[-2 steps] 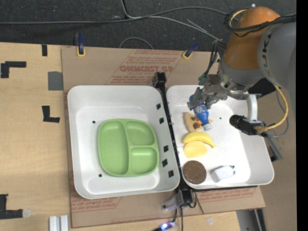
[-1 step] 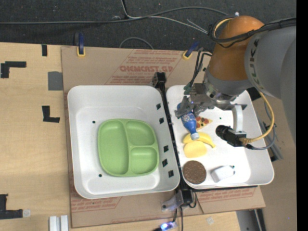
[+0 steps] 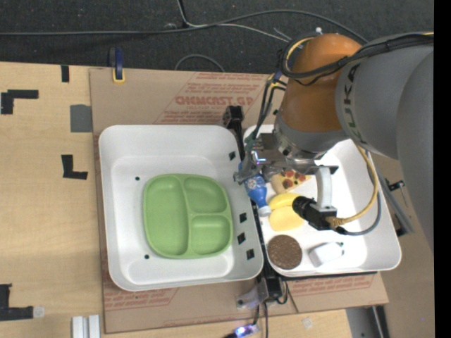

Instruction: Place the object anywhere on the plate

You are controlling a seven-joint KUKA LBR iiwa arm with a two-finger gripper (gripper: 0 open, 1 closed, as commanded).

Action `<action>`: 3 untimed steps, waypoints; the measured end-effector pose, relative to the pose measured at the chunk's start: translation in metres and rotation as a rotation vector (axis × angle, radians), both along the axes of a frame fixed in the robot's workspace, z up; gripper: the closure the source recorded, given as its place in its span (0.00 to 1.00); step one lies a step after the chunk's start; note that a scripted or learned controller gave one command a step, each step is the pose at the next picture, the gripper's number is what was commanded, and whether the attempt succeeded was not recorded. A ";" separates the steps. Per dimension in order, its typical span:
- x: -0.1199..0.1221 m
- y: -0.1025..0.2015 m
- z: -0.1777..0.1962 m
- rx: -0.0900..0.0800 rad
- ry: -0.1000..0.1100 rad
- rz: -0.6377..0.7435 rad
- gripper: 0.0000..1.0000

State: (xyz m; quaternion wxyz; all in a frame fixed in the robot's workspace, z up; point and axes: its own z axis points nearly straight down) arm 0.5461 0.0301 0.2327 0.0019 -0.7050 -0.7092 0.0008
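While the grey arm with the orange band point(image 3: 317, 83) hangs over the right white bin point(image 3: 366, 255), I can't tell the gripper point(image 3: 285, 178) state. Yellow rounded object point(image 3: 282, 213) sits in that bin; green compartment plate point(image 3: 187, 215) lies in left bin point(image 3: 120, 153).

Left bin point(image 3: 113, 210): plate point(image 3: 187, 215) at its centre.
Right bin point(image 3: 373, 248): lemon point(image 3: 282, 213) at 9 o'clock; disc point(image 3: 285, 251) at 7, just below lemon; block point(image 3: 325, 253) at 6, right of disc.
Arm point(image 3: 331, 83): over right bin, 12 o'clock.
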 end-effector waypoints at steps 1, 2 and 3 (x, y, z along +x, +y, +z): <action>-0.021 0.055 -0.009 0.000 0.001 0.001 1.00; -0.036 0.109 -0.008 0.000 0.000 0.002 1.00; -0.035 0.105 -0.008 -0.002 -0.001 -0.003 0.00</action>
